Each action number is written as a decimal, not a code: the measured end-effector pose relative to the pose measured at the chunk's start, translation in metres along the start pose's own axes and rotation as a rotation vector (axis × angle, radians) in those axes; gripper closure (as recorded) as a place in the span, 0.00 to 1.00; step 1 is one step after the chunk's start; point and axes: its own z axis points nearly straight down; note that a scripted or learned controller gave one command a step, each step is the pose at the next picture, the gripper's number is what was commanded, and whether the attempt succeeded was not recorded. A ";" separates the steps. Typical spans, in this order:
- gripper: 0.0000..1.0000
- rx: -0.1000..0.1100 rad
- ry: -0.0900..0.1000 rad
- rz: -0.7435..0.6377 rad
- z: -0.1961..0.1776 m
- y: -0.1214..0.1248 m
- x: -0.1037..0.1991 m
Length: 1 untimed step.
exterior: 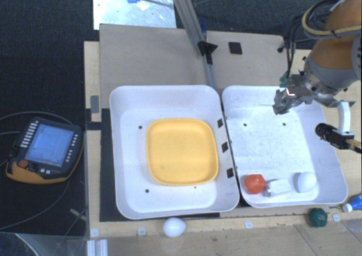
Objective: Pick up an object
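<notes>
With the gripper [282, 105] poised over the far end of the right bin [271, 147], its grip state impossible to tell, the arm would do well to travel toward the near edge where the red ball [254, 183] lies, descending squarely over it.

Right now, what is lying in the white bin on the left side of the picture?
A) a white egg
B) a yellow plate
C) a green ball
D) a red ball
B: the yellow plate lies in the middle of the left bin, while the red ball sits in the right bin.
</notes>
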 end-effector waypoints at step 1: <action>1.00 0.002 0.000 0.000 -0.039 0.001 0.000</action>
